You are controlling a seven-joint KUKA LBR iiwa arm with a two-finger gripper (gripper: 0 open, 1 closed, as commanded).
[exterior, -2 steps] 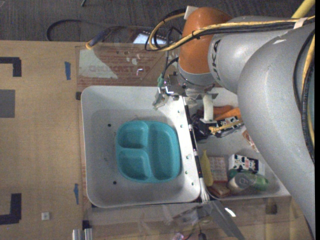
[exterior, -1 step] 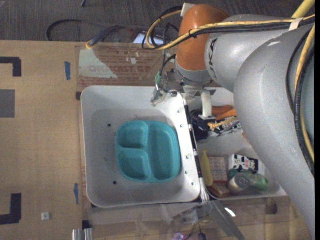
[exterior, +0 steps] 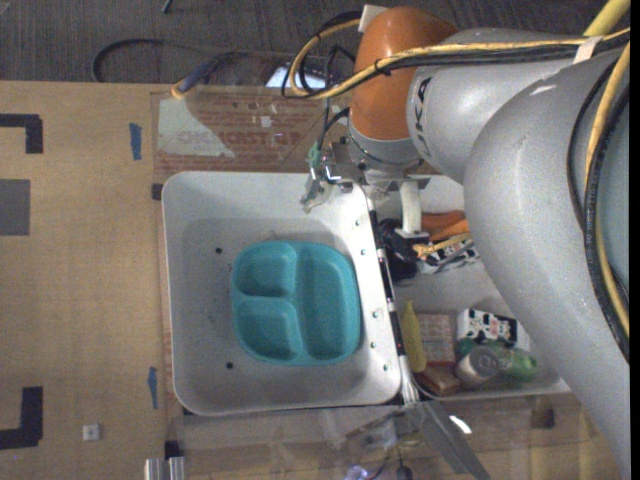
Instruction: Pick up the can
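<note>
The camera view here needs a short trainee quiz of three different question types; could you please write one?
1. True or false: the teal divided tray lies in the left bin.
2. Which bin holds the can? A) left B) right
3. Fill in: the small carton beside the can has a black-and-white ____ pattern.

Key: 1 true; 2 B, the right bin; 3 cow.
</note>
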